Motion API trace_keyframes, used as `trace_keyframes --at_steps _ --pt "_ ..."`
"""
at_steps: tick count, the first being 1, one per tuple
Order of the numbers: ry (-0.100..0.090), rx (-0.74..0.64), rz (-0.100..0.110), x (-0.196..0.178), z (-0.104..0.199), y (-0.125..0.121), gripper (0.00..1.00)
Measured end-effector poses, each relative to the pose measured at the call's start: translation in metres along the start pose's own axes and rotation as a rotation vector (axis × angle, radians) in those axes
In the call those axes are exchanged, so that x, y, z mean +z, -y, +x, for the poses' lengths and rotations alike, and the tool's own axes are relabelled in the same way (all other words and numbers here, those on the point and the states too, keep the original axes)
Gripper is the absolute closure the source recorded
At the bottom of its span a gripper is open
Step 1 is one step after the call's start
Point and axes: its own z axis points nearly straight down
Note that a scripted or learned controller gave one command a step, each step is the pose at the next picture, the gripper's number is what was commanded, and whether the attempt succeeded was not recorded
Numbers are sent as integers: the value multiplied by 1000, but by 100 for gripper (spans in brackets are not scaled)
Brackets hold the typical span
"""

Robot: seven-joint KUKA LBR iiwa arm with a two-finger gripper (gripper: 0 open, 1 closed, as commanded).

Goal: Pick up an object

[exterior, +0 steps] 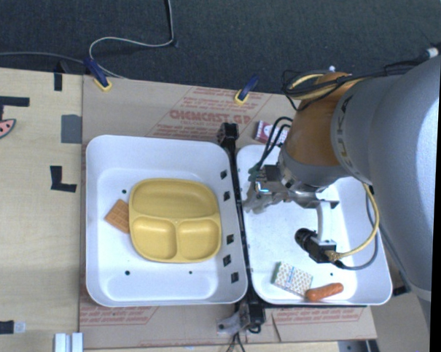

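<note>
While visible: two bins [101,225], one plate [176,219]

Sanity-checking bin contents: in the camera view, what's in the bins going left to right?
Brown cracker → yellow divided plate → tool → patterned packet → orange sausage-like piece.

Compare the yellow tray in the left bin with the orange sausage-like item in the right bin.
The yellow tray is broad, flat and split into compartments; the orange item is small, slim and rod-shaped. The tray fills the middle of its bin; the orange item lies by its bin's near edge. Both rest untouched.
</note>
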Motion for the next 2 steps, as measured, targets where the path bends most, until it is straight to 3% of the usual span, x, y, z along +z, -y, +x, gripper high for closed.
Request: trace_keyframes --at_steps 1,2 --pt "1 3 0 0 -62 48 100" --pt "1 2 0 -10 -61 48 100"
